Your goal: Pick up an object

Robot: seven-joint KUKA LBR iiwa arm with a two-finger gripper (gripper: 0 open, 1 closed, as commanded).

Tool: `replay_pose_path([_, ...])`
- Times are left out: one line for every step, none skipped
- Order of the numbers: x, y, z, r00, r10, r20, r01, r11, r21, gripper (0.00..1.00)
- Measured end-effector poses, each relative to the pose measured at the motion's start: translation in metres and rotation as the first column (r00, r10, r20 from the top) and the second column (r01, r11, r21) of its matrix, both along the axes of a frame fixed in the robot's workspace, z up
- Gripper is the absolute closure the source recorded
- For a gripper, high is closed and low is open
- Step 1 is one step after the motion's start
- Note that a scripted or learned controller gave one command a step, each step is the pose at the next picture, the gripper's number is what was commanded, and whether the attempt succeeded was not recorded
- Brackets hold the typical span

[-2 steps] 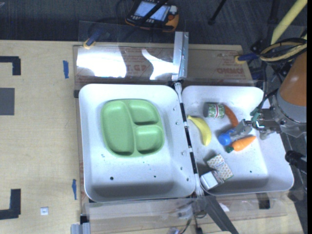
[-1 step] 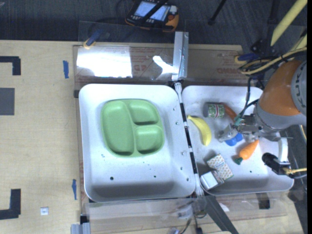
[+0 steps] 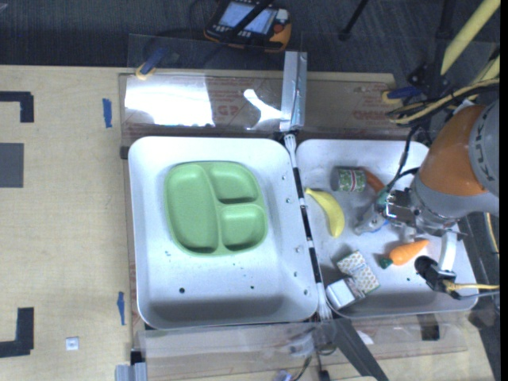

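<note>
Our gripper (image 3: 373,217) hung low in the right bin (image 3: 401,308), whether wide or narrow we couldn't tell; the banana (image 3: 329,210) lay just left of it, long axis running near to far

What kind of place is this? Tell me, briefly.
Probably a robotics lab test bench: two shallow white plastic bins side by side, toy food such as a yellow plastic banana, and a grey arm with an orange band.
</note>
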State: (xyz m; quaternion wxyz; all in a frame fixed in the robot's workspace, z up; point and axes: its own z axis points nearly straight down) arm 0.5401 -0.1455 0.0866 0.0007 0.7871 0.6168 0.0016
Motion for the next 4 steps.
replay_pose_path([-0.01,-0.043,0.002,0.999,-0.042,0.001,0.042,0.999,0.015,0.0])
replay_pose_path([0.031,-0.03,-0.001,1.0,-0.03,0.002,0.03,1.0,-0.001,0.0])
replay_pose_path([0.031,-0.03,0.01,1.0,-0.029,0.006,0.029,1.0,-0.003,1.0])
replay_pose_path([0.043,-0.028,0.071,0.997,-0.079,-0.004,0.079,0.997,-0.001,1.0])
